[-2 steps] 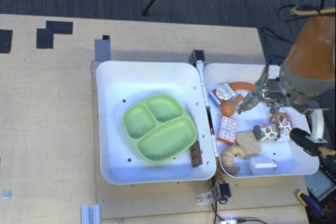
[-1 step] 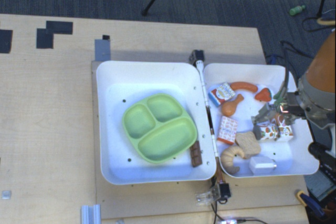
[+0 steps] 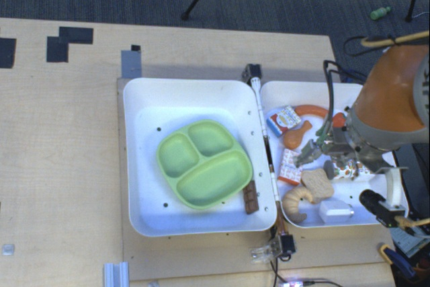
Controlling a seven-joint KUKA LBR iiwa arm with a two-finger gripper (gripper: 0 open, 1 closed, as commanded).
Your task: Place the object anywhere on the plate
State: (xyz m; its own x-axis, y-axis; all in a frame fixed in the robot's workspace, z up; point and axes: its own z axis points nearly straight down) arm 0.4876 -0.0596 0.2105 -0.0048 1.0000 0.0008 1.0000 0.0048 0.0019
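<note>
- Pale wooden bench (image 3: 60, 144) carries two white bins side by side, with dark carpet beyond its far edge.
- Green divided plate (image 3: 205, 163) lies in the left bin (image 3: 144, 144), three compartments, nothing on it.
- Brown bar (image 3: 250, 198) lies at the plate's 4 o'clock, just beside its rim, on the bin floor.
- Right bin (image 3: 306, 220) holds the toy food: a chicken drumstick (image 3: 296, 134) near its middle top, an orange sausage (image 3: 310, 110) at the drumstick's 1 o'clock, a small printed carton (image 3: 283, 119) at its 10 o'clock, a red-and-white packet (image 3: 290, 168) at its 6 o'clock.
- Bread slice (image 3: 318, 183), croissant (image 3: 299, 197) and a white block (image 3: 335, 214) sit toward the bin's near edge.
- Gripper (image 3: 314, 148) hangs over the right bin at the drumstick's 4 o'clock; whether its fingers are apart or together cannot be told, and nothing shows between them.
- Arm (image 3: 393, 101) with the orange band comes in from 3 o'clock.
</note>
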